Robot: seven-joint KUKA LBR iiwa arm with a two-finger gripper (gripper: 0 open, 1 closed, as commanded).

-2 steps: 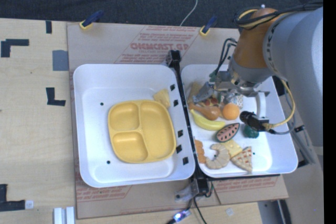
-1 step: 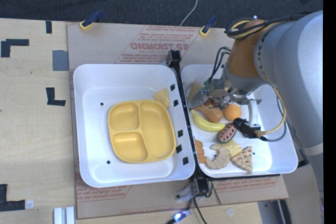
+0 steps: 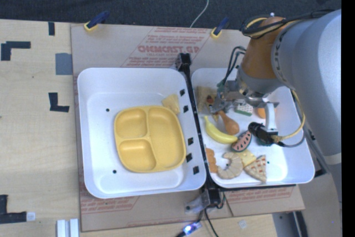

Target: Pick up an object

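My gripper (image 3: 223, 101) reaches down into the right bin (image 3: 294, 166), among the toy food near the bin's left side. Directly under and beside it lie an orange-brown drumstick-like piece (image 3: 229, 123) and a yellow banana (image 3: 218, 132). A watermelon slice (image 3: 242, 142), a pizza wedge (image 3: 258, 168), a tan cookie-like piece (image 3: 230, 166) and an orange piece (image 3: 210, 158) lie nearer the front. The arm's grey body and orange band hide the bin's back part.
The left bin (image 3: 94, 97) holds a yellow divided plate (image 3: 148, 139) and a pale yellow wedge (image 3: 171, 102) by its right wall. A black clip (image 3: 183, 60) sits at the divider between the bins. A cable (image 3: 288, 139) loops from the wrist over the right bin.
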